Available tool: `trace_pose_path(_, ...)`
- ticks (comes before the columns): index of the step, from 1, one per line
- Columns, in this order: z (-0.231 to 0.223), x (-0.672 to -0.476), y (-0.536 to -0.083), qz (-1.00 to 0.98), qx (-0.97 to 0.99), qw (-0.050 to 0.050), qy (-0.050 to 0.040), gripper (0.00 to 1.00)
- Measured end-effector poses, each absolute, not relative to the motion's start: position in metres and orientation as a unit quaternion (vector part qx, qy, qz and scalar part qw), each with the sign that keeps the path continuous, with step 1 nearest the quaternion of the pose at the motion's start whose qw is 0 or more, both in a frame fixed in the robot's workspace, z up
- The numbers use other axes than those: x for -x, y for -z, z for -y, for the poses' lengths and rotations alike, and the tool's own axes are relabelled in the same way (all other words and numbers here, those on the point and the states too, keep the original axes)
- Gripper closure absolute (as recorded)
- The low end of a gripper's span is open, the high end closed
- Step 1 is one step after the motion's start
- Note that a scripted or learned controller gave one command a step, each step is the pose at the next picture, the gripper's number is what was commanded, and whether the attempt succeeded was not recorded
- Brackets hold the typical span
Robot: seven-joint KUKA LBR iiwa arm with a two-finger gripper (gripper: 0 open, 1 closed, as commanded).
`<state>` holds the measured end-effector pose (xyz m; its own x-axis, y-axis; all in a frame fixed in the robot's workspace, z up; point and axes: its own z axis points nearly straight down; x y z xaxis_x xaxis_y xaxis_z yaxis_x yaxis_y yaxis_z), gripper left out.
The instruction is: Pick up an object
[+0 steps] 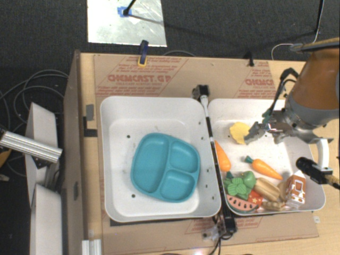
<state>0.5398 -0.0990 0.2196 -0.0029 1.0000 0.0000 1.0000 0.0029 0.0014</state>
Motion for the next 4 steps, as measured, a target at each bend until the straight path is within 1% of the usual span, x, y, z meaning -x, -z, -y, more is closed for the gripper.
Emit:
trace_pose_path(1, 0.104, -0.580, -0.136, -0.709, -0.705, 0.000, 0.0000, 0.00)
trace_pose_path(2, 0.119, -0.535, -0.082, -0.707, -0.708, -0.002, 0.0013, 0.00)
trace_pose_path(3, 0.124, -0.495, -0.085, -0.707, -0.707, 0.002, -0.0009, 0.00)
trace_pose_path(4, 0.124, -0.499, -0.096, -0.708, -0.706, 0.006, -0.0033, 1.00)
